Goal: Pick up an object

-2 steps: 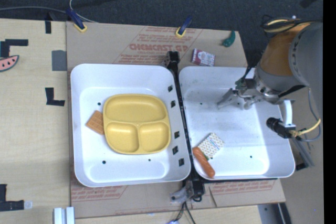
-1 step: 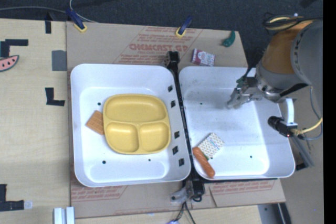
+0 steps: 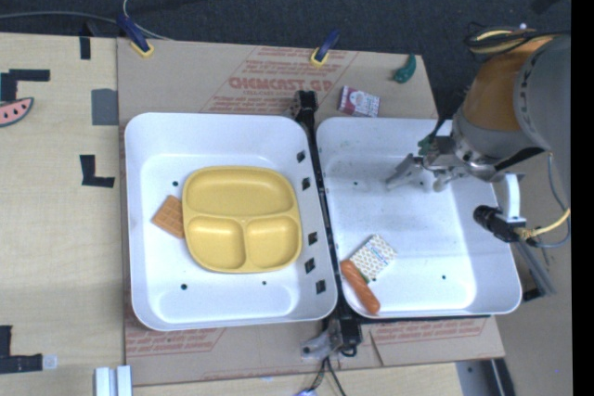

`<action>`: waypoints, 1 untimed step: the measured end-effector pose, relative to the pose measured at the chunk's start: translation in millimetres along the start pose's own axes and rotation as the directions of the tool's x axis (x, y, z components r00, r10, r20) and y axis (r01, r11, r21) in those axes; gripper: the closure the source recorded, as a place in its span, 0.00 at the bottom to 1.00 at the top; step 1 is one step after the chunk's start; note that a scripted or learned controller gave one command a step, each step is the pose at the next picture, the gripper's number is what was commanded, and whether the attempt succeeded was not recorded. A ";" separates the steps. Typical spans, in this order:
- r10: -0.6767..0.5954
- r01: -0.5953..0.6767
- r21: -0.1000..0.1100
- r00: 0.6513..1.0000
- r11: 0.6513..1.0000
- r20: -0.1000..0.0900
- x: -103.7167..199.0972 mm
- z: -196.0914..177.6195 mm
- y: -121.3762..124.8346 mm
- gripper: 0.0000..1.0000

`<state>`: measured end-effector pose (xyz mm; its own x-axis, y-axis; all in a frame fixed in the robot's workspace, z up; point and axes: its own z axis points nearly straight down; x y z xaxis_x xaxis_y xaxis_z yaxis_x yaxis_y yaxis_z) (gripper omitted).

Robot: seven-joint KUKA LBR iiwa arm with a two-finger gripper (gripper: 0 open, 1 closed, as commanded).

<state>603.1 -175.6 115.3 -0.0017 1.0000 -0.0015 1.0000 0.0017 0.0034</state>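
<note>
- Gripper [image 3: 415, 172]: over the right bin's [image 3: 483, 297] far right area, fingers apart, nothing between them.
- Packet [image 3: 373, 257]: flat, near that bin's front-left corner; likely light and crinkly, best pinched across its short sides.
- Carrot [image 3: 360, 287]: touching the packet, at the front edge; probably smooth, rolls easily.
- Left bin [image 3: 148, 227]: yellow tray [image 3: 242, 218], cracker [image 3: 170, 217] at its left.

red print on the cardboard sheet [image 3: 269, 83] under the bins reads "chemcast".

Robot lab: clamped cardboard [image 3: 278, 83], white bins [image 3: 148, 199].
</note>
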 end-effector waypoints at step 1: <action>0.000 0.000 0.000 1.000 1.000 -0.001 0.6 -9.2 0.1 1.00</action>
<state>603.2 -175.0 124.5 -0.0021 1.0000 -0.0001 1.0000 0.0021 0.0033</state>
